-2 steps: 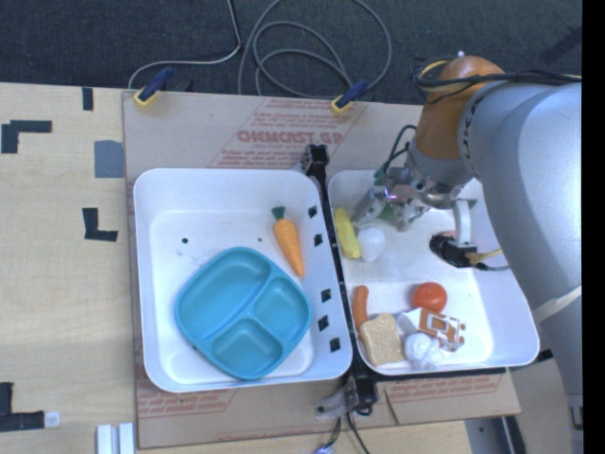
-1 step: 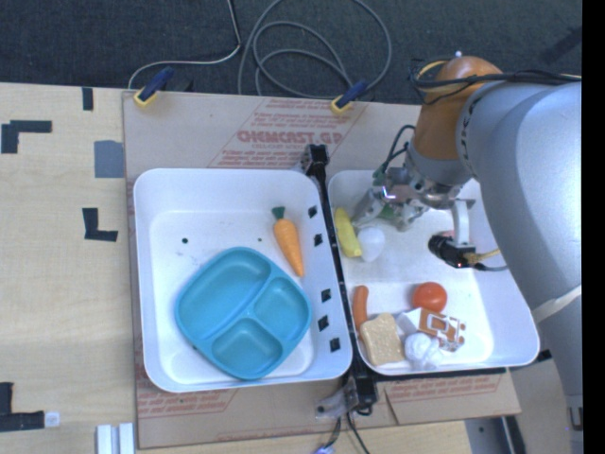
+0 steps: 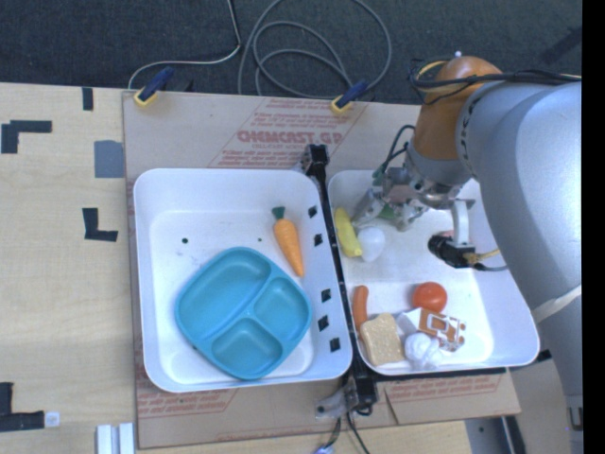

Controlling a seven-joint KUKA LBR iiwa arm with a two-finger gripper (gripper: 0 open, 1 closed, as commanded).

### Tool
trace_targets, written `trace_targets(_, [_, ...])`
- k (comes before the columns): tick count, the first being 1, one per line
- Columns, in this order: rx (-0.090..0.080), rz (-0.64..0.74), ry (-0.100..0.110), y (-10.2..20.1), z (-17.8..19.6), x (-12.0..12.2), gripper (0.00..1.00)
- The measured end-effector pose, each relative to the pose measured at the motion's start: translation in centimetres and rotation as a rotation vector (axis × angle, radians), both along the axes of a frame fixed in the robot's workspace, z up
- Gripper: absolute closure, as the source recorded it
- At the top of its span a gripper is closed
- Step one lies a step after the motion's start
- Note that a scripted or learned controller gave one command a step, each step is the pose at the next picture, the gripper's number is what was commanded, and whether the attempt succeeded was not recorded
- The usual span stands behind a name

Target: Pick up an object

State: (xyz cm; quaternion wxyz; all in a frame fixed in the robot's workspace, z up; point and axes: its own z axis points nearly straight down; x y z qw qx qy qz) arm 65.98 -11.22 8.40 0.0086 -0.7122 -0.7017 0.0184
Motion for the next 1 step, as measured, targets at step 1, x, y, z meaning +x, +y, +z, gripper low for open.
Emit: trace_targets(1, [-0.005, 0.000, 0.000, 0.20, -0.02, -0.03, 0.00])
